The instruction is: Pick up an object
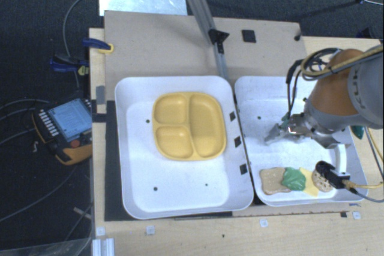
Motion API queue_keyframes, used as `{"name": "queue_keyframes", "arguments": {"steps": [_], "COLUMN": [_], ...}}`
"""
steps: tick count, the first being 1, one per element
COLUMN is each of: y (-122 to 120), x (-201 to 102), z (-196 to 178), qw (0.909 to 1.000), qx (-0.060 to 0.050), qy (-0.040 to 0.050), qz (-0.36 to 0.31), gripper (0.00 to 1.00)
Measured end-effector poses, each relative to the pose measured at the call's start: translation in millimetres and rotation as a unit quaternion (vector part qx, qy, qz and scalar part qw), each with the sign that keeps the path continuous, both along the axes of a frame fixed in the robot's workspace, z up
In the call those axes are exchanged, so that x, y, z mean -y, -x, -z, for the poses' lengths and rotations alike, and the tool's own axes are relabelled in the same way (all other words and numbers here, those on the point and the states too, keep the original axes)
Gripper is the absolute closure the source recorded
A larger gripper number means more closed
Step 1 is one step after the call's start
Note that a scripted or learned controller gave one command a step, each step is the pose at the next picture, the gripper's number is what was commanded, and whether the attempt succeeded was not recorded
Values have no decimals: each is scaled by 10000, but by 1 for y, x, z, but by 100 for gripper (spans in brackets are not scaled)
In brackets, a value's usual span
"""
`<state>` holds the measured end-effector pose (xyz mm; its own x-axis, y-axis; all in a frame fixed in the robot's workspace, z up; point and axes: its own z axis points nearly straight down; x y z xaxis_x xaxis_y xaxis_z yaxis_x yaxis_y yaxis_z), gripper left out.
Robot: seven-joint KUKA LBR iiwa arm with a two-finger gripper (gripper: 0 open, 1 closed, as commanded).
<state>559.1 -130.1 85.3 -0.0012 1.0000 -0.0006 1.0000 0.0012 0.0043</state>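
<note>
tool (277, 133) in R bin, spread | green obj (294, 178) near, below-R, apart

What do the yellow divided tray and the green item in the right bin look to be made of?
The tray looks like moulded plastic: uniform yellow, smooth, with rounded compartment ridges and a soft sheen. The green item looks like soft plastic or rubber, crumpled like a toy lettuce leaf; too small to be sure.
</note>
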Motion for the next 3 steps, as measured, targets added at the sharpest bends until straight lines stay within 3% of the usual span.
{"name": "queue_keyframes", "arguments": {"steps": [1,3], "y": [-3,-7], "x": [2,-1], "z": [-15,-123], "qw": [10000,10000], "qx": [49,9], "qy": [22,3], "qz": [4,-18], "gripper": [100,100]}}
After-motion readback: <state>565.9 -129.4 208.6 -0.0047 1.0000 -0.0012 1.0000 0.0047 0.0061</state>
